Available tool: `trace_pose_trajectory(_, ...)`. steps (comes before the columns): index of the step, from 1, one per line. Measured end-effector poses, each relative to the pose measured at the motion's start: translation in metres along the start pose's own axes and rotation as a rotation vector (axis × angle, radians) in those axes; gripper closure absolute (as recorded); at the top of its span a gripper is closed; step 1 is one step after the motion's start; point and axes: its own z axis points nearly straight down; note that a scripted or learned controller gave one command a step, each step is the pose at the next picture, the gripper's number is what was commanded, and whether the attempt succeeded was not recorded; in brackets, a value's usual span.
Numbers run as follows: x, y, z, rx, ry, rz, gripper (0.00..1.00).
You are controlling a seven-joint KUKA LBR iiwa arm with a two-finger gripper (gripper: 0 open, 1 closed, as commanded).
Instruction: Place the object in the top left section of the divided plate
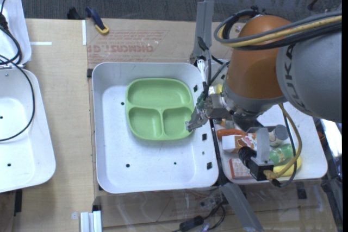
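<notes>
The green divided plate (157, 94) lies in the left white bin (109, 144), towards its back. It has one wide section on the far side and two smaller ones on the near side, and all three look bare. My gripper (194, 119) hangs low at the plate's right rim, by the wall between the two bins. The grey and orange arm (255, 62) above it covers much of the right bin (312, 168). Small dark and greenish parts sit around the gripper tip, and I cannot make out any object held there.
In the right bin lie an orange-and-white packet (236, 141), a yellow banana (288, 167), a green item (280, 154) and a grey round cap (280, 131). A blue-and-yellow clamp (97, 20) rests on the bench behind. White gear with black cable (16, 117) stands at the left.
</notes>
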Motion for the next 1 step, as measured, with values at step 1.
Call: trace_pose_trajectory(1,0.0,0.0,0.0,0.0,0.0,0.0,0.0)
